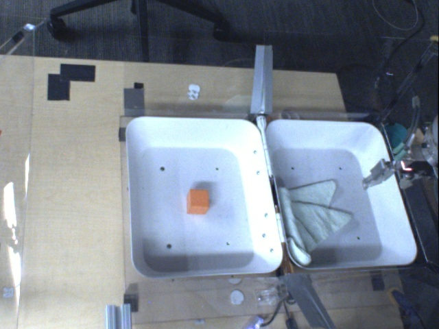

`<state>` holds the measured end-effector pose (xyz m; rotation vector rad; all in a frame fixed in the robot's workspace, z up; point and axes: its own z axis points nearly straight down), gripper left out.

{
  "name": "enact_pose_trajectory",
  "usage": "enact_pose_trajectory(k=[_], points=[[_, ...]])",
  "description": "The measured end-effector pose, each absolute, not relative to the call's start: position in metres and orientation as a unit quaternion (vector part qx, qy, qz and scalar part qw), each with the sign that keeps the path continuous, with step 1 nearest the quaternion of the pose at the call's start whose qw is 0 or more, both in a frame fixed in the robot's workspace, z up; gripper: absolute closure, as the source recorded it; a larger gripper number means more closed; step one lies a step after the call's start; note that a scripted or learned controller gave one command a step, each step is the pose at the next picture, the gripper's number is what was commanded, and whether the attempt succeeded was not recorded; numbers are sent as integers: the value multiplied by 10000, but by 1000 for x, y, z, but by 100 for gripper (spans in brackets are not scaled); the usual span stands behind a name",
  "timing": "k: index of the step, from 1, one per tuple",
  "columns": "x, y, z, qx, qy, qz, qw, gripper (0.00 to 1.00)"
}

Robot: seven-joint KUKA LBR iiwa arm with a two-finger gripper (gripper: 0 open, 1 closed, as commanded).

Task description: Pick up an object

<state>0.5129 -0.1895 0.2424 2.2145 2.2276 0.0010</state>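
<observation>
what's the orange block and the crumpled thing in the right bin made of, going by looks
The orange block: probably foam or matte plastic, judging by its flat colour, crisp edges and lack of shine. The crumpled thing: likely a soft pale cloth, since it lies in folds and creases and drapes against the bin wall.

A light wooden bench (62,204) is filling most of the scene. Beyond its far edge, dark grey carpet (309,19) is covering the floor, and a black chair base (137,2) is standing there. Black tape patches (68,79) are sitting on the bench's far left corner.
</observation>
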Motion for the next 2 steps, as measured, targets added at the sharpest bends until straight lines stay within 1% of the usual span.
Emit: enact_pose_trajectory(k=[1, 2], points=[[490, -205, 93, 6156, 7881, 21, 38, 0], [492, -204, 105, 6146, 7888, 38, 66, 100]])
